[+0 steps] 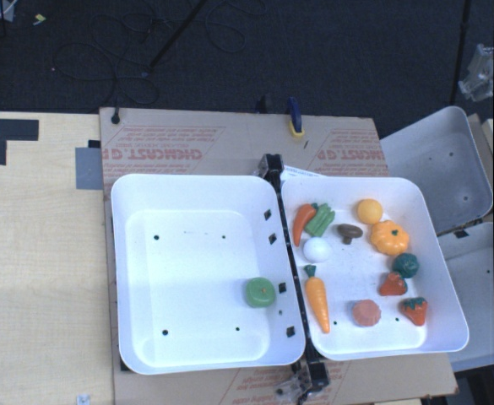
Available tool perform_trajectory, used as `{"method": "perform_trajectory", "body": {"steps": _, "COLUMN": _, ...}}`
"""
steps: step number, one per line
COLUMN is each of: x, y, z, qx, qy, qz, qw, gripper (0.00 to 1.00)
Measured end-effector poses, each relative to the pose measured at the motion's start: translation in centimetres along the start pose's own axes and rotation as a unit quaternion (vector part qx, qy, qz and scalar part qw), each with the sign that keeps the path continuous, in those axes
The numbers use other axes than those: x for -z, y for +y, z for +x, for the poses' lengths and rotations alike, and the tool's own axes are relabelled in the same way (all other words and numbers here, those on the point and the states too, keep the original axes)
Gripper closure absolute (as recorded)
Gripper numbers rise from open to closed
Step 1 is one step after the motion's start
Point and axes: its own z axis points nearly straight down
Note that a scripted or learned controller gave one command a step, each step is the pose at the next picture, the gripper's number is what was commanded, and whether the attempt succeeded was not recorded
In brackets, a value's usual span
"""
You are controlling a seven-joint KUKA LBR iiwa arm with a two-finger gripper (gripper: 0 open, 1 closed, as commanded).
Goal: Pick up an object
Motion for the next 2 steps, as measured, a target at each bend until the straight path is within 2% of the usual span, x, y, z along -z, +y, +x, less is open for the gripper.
{"method": "perform_trajectory", "body": {"steps": 1, "x": 3.5, "y": 0.0, "z": -3.6, "qx": -0.003, "qy": 0.001, "qz": 0.004, "qw": 1.0, "gripper": 1.0}}
{"method": "perform_trajectory", "body": {"steps": 2, "x": -15.7, "y": -3.2, "z": -1.6, "qx": -0.004, "qy": 0.005, "qz": 0.015, "qw": 0.9999, "gripper": 1.0}}
